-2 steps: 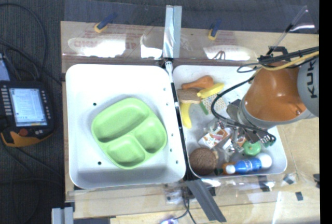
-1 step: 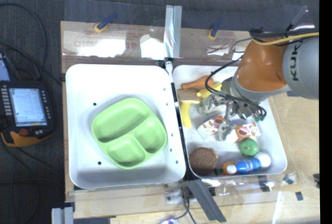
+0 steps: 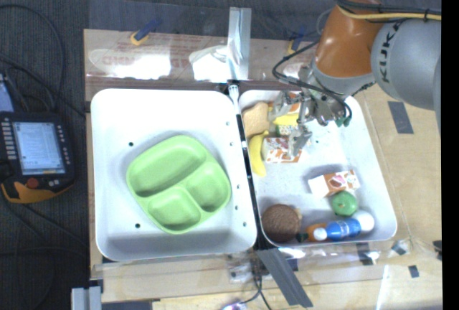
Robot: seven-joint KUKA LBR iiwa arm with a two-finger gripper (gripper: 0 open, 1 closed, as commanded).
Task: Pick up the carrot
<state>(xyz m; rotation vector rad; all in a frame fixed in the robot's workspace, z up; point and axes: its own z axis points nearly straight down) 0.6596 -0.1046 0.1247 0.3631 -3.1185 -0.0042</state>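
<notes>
My gripper [image 3: 304,123] hangs low over the far part of the right bin [image 3: 376,179], below the arm's orange band. A small orange piece [image 3: 292,97], possibly the carrot, shows by the bin's far wall just left of the gripper, mostly hidden by it. I cannot make out anything held. Directly under and left of the gripper lie a yellow item [image 3: 285,120] and a printed carton [image 3: 280,151].
The right bin also holds a bread piece [image 3: 254,117], a banana [image 3: 256,156], a brown round item [image 3: 280,221], a small box [image 3: 334,182], a green fruit [image 3: 345,204] and a blue bottle [image 3: 346,229]. In the left bin [image 3: 115,115] sits a green divided tray [image 3: 179,183].
</notes>
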